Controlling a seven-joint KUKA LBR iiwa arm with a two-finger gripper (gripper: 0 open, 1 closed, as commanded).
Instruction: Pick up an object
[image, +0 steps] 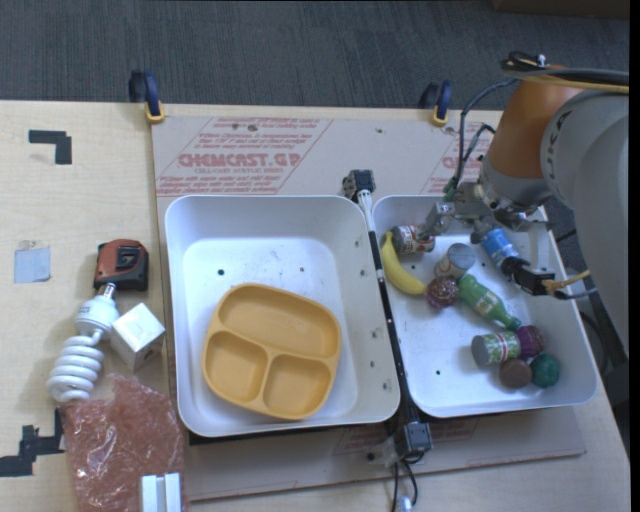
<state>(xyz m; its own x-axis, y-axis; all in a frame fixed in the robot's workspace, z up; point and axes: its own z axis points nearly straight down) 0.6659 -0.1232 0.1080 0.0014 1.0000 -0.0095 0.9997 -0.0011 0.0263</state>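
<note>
Bins, two, white, side by side. Left bin (190, 300) held tray (270, 350). Right bin (440, 385) held banana (398, 270), bottle (487, 302), cans, balls, clustered as pick stock. Gripper (440, 222) sat low beside a small can (410, 238); its grip state could not be told.

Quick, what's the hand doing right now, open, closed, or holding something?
Hand: cannot be told; it sits low at the back of the right bin, beside a small can.
</note>
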